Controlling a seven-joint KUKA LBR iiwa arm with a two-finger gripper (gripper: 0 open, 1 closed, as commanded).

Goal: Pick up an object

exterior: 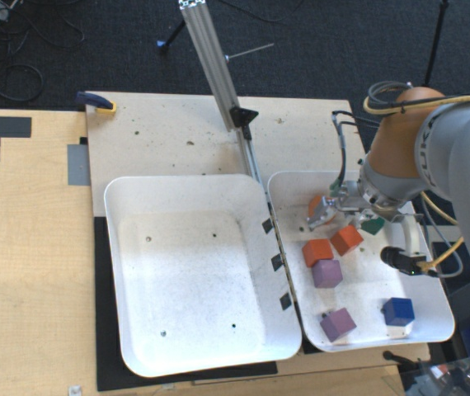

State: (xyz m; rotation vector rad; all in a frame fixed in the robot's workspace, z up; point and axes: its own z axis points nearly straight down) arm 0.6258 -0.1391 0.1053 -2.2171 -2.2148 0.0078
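My gripper (327, 211) hangs low over the far part of the right bin (433, 324), at the end of the grey arm with its orange band (400, 143). An orange piece (315, 204) shows just left of the gripper, touching or very close to it; I cannot tell whether it is held. Two orange blocks (317, 252) (347, 239) lie just below the gripper. A purple block (326, 273) sits beside them, and a second purple block (337, 323) lies near the front rim. A blue block (398, 311) rests at the front right. A green piece (373, 226) peeks out under the wrist.
The left bin (136, 221) stands beside the right one, with black clips (275, 261) along the shared rim. A slanted aluminium bar (214, 64) rises behind the bins. Cables (433, 258) hang by the arm at the right.
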